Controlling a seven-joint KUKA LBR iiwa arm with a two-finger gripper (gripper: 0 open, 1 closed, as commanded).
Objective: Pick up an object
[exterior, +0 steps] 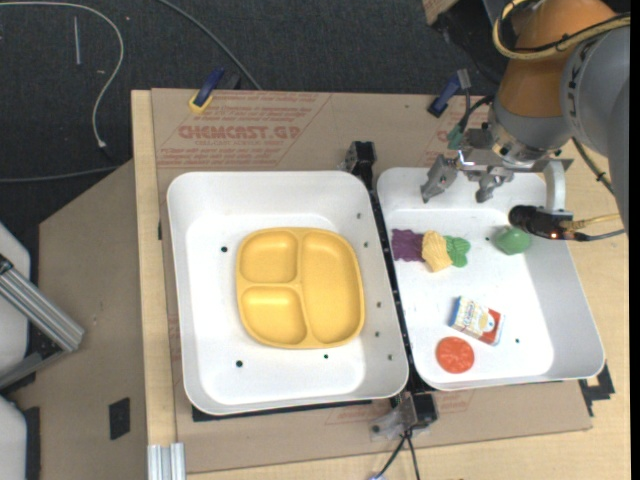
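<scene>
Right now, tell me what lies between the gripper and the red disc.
In the camera view, the gripper hangs over the right bin's far end. Between it and the red disc lie the yellow toy and the small box.

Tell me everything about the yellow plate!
The yellow plate is a rounded square that looks like smooth plastic. Raised ridges split it into three sections: two small ones on the left and one long one on the right. Nothing sits in them. It lies flat in the middle of the left white bin, touching only the bin's floor.
</scene>
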